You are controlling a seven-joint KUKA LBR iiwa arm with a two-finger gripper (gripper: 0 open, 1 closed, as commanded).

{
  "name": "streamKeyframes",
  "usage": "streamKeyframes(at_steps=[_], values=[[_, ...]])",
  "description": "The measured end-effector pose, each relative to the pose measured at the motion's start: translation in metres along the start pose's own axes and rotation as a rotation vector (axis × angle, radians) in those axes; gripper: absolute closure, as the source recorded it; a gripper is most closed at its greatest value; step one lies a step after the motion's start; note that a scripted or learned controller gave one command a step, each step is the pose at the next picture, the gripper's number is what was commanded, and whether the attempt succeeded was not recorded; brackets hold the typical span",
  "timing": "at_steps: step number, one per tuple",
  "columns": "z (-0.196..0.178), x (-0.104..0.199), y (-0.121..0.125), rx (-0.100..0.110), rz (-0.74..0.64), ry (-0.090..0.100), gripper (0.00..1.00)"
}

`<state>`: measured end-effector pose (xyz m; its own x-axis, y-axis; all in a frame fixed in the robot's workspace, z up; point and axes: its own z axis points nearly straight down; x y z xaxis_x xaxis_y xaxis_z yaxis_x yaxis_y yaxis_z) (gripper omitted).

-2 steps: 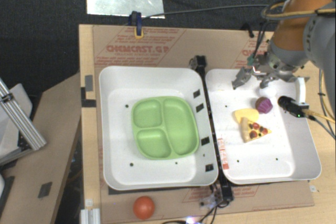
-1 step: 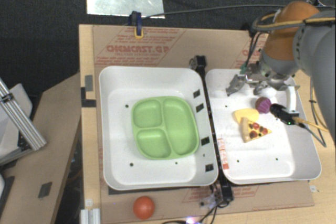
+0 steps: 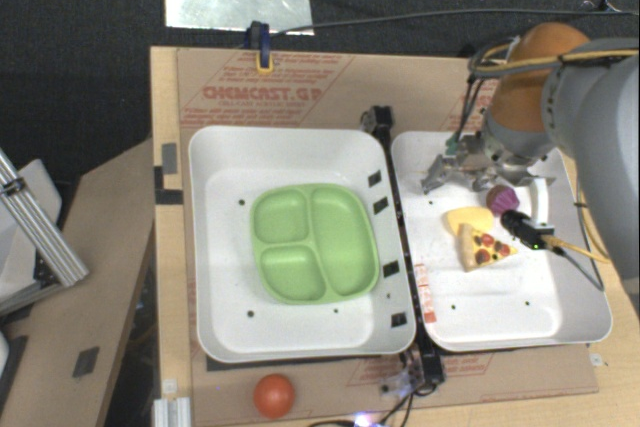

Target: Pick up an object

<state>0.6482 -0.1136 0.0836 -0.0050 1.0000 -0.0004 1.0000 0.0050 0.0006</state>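
Note:
My gripper (image 3: 455, 181) hangs low over the back of the right bin (image 3: 520, 315), its grey fingers spread open with nothing between them. Just to its right and in front lies a small purple toy (image 3: 503, 198). A yellow wedge (image 3: 468, 218) rests a little nearer the front, touching a toy pizza slice (image 3: 486, 248). The gripper stands apart from all three, slightly behind and to the left of them. The grey arm with its orange band (image 3: 545, 75) comes in from the right and covers the bin's back right corner.
A green divided plate (image 3: 313, 242) lies in the middle of the left bin (image 3: 230, 165). An orange-red ball (image 3: 273, 395) sits on the cardboard in front of the bins. A black divider with clips (image 3: 392, 215) runs between the bins.

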Motion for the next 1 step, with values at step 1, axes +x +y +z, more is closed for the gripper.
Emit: streamKeyframes(at_steps=[1], values=[[-0.0129,0.0,0.0014,-0.004,-0.001,0.0,1.0]])
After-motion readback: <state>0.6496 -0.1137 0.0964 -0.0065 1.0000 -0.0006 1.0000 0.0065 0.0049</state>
